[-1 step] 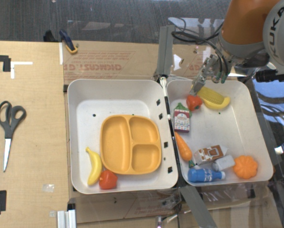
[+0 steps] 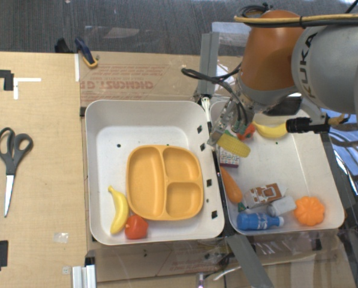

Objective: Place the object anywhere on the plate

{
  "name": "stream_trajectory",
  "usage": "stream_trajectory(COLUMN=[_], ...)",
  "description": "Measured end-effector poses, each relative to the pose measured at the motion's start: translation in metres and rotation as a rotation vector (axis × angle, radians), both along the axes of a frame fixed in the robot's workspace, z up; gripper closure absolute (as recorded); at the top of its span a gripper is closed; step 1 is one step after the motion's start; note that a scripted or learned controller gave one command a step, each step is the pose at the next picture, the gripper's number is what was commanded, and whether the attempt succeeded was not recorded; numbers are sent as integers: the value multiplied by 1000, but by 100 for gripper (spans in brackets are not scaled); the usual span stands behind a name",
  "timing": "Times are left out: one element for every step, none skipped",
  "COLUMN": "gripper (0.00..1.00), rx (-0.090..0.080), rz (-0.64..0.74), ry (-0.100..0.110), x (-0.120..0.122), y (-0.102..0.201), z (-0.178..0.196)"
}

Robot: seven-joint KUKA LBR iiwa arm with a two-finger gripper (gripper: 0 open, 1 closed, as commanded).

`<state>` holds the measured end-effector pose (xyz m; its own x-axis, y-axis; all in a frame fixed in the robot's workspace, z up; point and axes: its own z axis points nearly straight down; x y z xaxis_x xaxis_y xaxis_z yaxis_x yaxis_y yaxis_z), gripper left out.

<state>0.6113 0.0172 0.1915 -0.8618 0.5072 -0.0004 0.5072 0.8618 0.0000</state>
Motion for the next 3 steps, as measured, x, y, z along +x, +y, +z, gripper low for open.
stream_trajectory(gripper=[100,100,100], rx=[0,-1,-1], rz=[15,-176,-129], ry=[0,-1,0], x=[-38,-85,-117], y=[68,118,156], z=[0,63,104])
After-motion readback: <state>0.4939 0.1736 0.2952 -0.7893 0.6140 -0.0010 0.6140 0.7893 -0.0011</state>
